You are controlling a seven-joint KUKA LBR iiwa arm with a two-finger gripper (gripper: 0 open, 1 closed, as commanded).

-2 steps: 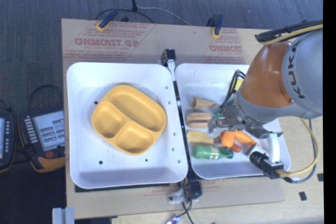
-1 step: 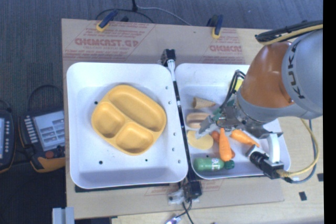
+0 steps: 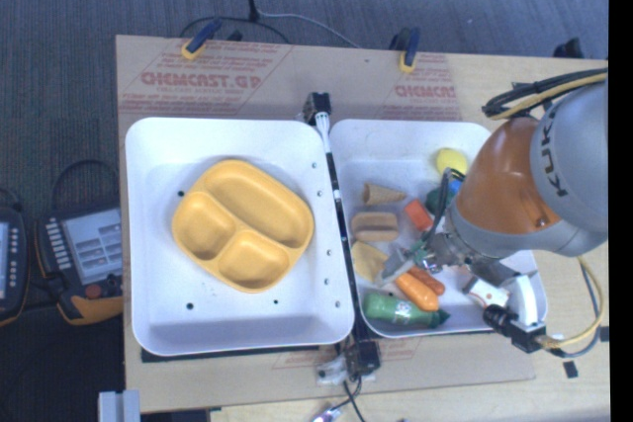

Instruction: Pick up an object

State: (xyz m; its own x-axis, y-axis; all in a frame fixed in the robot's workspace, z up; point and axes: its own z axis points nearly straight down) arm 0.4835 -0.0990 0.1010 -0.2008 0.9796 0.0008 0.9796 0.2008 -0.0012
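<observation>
Risk: the claw (image 3: 423, 257) sits low in the crowded right bin (image 3: 396, 145); toys lie packed so close that it could nudge neighbours aside or catch two at once.
Cause: a toy carrot (image 3: 419, 288), a green bottle-like toy (image 3: 398, 309) and tan pieces (image 3: 376, 224) crowd together just beside it.
Target look: the carrot is small, orange, smooth, lying flat.
Target place: near the right bin's front, just under the claw.
Claw state: cannot tell, hidden by the wrist.
Left bin: holds a yellow divided plate (image 3: 242, 224).
</observation>
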